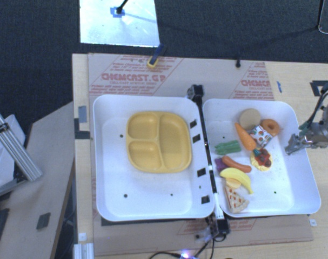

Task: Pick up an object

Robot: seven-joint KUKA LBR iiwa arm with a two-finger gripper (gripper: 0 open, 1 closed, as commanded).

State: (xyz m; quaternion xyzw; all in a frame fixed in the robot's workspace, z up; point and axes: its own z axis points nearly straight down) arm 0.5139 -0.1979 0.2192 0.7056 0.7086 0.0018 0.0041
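Banana, curved glossy plastic, lies among moulded toy foods.

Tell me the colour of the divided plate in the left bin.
Pale yellow. The divided plate shows plainly in the camera view, lying in the left bin.

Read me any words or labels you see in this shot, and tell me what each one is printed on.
"CHEMCAST GP": red print on the brown protective sheet behind the left bin.
"CHEMCAST": the same red print, smaller, repeated on that sheet behind the right bin; the letters after it are too blurred to read.
Fainter red print along the sheet's front edge: too small to read.
Small packet among the toy food: pattern too blurred to read.
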